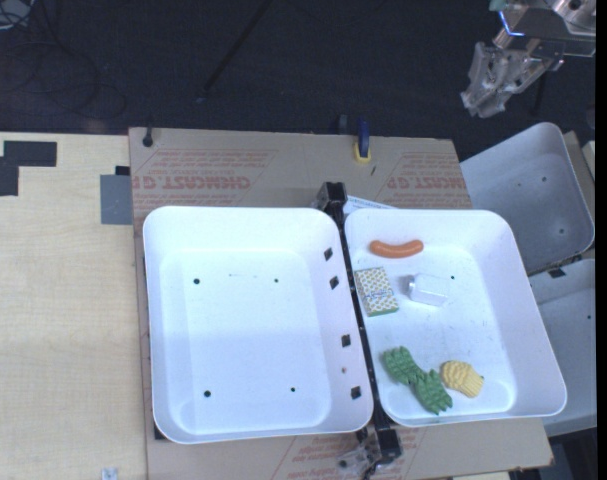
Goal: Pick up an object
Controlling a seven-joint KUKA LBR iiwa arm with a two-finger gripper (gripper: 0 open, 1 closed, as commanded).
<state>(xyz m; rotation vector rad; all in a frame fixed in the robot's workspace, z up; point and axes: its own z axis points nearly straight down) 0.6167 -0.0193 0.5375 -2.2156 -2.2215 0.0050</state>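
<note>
Table (43,298): pale wood-grain top, with dark grey rectangular patches near its upper left.
Board (253,173): brown cardboard sheet lying flat on the table, printed with reddish mirrored lettering.
Left bin (168,230): shallow, white, resting on the board, touching the right bin along its inner edge.
Right bin (528,308): shallow, white, also on the board, its far corner overhanging the board's right side.
Clips (345,340): small black pieces along the seam between the bins.

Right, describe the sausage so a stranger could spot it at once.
Start at the right-hand white bin, the one that holds the small items. Look along its far edge: the sausage lies there on its own, above the patterned card. It is the one orange, rounded, slightly curved piece; its neighbours are green, yellow or white.
</note>
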